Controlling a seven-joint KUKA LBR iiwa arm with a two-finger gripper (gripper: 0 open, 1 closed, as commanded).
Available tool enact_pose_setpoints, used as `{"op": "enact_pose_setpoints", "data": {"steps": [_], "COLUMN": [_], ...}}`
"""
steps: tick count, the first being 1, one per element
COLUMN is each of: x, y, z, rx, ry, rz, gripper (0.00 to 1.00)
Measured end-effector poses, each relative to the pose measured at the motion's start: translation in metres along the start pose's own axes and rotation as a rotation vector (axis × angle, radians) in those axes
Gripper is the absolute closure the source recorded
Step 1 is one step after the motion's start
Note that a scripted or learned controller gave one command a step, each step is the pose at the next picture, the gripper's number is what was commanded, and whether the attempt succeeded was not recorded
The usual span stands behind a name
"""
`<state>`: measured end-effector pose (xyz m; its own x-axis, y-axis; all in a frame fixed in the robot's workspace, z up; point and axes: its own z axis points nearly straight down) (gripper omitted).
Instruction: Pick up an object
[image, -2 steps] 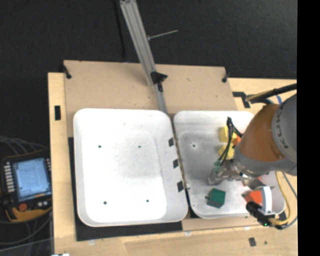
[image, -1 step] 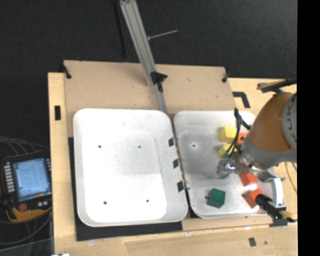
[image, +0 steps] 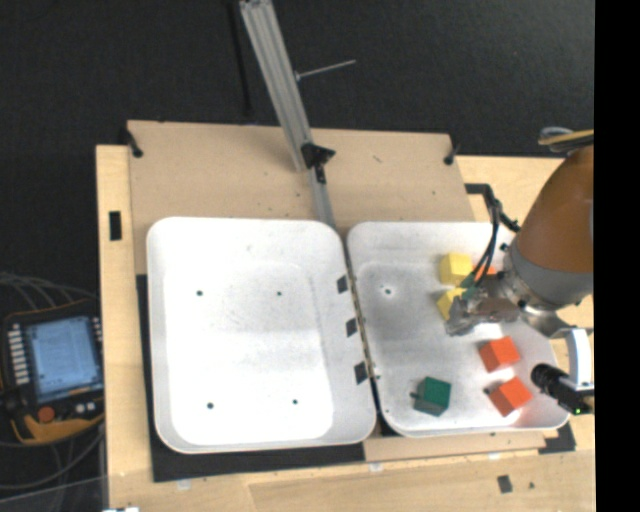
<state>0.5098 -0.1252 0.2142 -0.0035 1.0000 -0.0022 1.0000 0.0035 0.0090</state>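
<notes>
Seemingly, from the overhead camera, the gripper (image: 462, 318) sits low in the right bin (image: 400, 270), touching a yellow block (image: 447, 303); I cannot tell its state. Another yellow block (image: 455, 267) lies just beyond. Both look light, rigid and smooth-faced: best pinched across opposite flat sides. No writing is readable.

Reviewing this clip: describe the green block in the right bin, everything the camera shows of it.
The green block is a small, dark green, cube-like piece with a matte look, its top face slightly lighter than its shadowed sides. It sits turned at an angle to the bin walls, on the floor of the right bin near its front edge. Nothing touches it: the orange blocks lie apart to its right, and the gripper is farther back by the yellow blocks.
</notes>
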Motion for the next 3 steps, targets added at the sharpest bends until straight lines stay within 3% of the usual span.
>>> {"op": "enact_pose_setpoints", "data": {"steps": [1, 3], "x": [-0.001, 0.091], "y": [0.002, 0.043], "z": [-0.028, -0.008], "rx": [0.003, 0.007], "ry": [0.001, 0.002], "rz": [0.000, -0.003], "gripper": [1.00, 1.00]}}
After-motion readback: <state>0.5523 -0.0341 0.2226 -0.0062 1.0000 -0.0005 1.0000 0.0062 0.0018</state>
